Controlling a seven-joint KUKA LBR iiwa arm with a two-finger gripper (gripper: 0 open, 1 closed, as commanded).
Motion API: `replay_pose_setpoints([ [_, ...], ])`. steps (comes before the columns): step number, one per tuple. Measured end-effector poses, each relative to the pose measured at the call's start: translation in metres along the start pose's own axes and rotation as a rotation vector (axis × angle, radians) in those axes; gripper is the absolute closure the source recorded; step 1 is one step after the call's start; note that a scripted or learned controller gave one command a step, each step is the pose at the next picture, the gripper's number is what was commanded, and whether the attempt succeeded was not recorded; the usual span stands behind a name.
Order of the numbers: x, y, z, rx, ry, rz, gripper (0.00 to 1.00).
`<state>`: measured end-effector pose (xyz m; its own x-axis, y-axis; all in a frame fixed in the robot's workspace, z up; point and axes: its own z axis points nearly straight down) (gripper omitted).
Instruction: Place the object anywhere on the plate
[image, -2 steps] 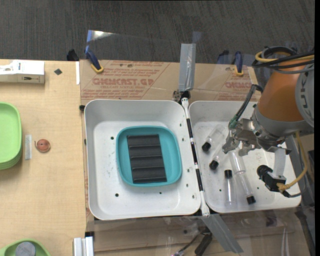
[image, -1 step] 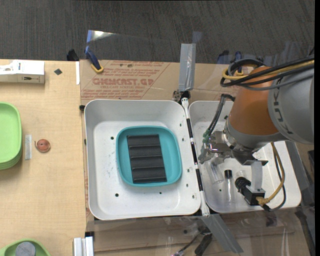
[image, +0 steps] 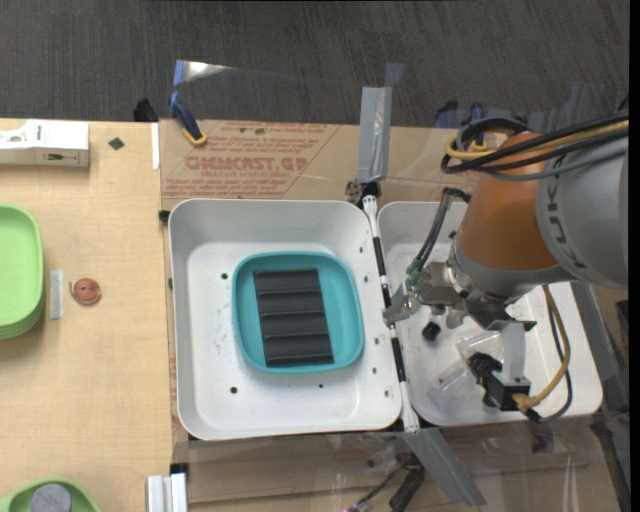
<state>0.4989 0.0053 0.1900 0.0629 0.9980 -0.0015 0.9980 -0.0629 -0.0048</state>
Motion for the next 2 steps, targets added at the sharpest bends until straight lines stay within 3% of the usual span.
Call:
replay_pose_setpoints([
  [1,0.021,0.031,-0.040,-0.002,-0.001,-0.006,0.00],
  [2,0.071,-0.026,-0.044,0.000,-0.001,0.016,0.00],
])
